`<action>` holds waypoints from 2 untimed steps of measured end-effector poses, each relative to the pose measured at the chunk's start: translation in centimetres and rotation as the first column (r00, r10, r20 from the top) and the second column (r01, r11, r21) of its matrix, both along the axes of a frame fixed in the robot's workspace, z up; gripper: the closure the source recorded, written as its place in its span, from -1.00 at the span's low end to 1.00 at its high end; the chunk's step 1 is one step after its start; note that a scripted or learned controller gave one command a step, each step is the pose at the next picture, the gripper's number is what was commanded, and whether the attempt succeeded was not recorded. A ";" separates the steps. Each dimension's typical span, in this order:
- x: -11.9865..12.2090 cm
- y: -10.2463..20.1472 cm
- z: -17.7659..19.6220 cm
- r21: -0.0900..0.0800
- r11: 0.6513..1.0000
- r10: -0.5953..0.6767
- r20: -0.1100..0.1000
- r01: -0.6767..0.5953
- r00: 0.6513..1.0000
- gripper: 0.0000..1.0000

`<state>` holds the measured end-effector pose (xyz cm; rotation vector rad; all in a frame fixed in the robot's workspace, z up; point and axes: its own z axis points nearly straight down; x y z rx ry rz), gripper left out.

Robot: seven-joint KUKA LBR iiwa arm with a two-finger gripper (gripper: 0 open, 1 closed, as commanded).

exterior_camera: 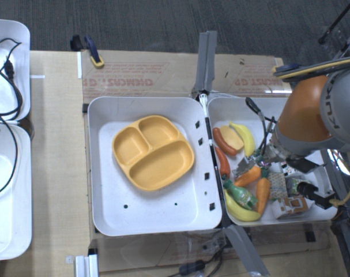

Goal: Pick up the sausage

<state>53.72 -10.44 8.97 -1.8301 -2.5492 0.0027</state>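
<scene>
Sausage (221,139) lies in the right bin (330,213), right of frame centre.
Two bananas (245,136), two carrots (248,176) crowd it; gripper (261,165) finger state: cannot tell.

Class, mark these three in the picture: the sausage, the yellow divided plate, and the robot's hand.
sausage (224,142): camera view, middle of its length.
yellow divided plate (122,169): camera view, its left rim.
hand (261,161): camera view, low among the food, midway between its fingertips.
</scene>
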 end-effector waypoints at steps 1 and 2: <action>5.9 -1.2 0.0 -0.001 0.991 -0.137 0.000 0.137 0.991 -1.00; 2.5 0.3 0.0 -0.001 0.991 -0.135 -0.001 0.135 0.991 -1.00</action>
